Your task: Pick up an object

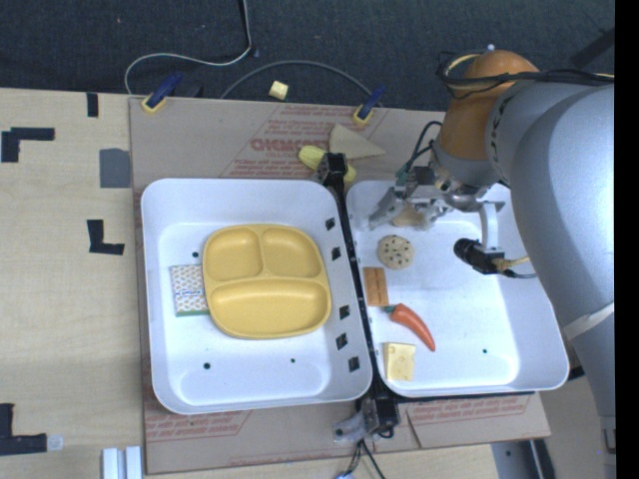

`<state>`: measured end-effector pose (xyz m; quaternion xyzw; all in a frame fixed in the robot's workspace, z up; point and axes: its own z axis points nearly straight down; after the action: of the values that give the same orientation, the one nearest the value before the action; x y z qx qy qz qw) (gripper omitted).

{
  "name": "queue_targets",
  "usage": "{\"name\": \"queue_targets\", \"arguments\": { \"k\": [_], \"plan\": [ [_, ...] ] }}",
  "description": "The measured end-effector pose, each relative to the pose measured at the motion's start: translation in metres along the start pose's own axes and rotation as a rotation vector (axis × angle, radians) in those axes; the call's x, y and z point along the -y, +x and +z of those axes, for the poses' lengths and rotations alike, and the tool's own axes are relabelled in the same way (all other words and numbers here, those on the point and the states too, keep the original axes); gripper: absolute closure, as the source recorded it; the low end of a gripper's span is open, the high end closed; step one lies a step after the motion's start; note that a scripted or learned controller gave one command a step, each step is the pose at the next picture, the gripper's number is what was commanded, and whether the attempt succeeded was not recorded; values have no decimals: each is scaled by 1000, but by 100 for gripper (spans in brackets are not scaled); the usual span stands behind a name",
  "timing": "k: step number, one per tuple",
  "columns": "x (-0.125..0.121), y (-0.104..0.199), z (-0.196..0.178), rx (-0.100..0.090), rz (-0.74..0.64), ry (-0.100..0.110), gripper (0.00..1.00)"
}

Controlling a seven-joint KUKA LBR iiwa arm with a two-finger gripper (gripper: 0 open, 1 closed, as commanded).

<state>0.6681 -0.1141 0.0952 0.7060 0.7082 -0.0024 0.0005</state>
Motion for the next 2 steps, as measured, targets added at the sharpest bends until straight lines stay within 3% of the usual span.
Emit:
{"name": "queue_targets", "arguments": {
  "k": [1,2],
  "plan": [
    [55,15,9,-1,3,-8,0],
    [8,5,10,-3,0,-6,0]
  ]
}}
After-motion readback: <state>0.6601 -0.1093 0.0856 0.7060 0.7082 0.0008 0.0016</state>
